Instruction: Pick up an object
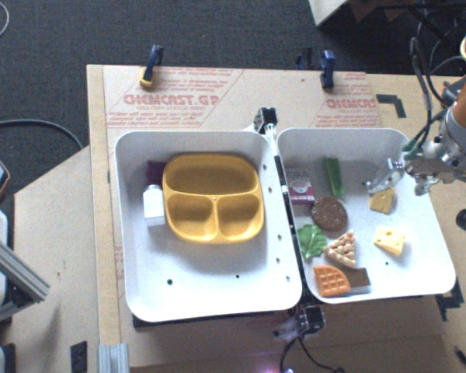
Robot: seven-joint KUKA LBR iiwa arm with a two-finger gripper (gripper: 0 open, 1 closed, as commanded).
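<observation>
- The grey arm's two-finger pincer (pixel 387 179) hangs over the right white bin (pixel 443 243), near that bin's right wall and toward its far edge.
- Its metal fingers (pixel 379 182) stand a little apart, with nothing seen between them — it grips no object.
- A small yellow cheese wedge (pixel 383 201) lies just below the fingertips, nearest of all the objects; whether they touch it cannot be told.
- A second, paler cheese block (pixel 390 241) lies nearer the bin's front edge, apart from the pincer.
- Toward the bin's left wall lie a green strip (pixel 333 176), a round brown patty (pixel 329 214), a green leaf (pixel 311 242) and an orange waffle (pixel 332 281).
- The left white bin (pixel 132 208) carries a yellow divided plastic tray (pixel 213 197) at its centre — a small white bottle (pixel 154 206) rests against the tray's left side.
</observation>
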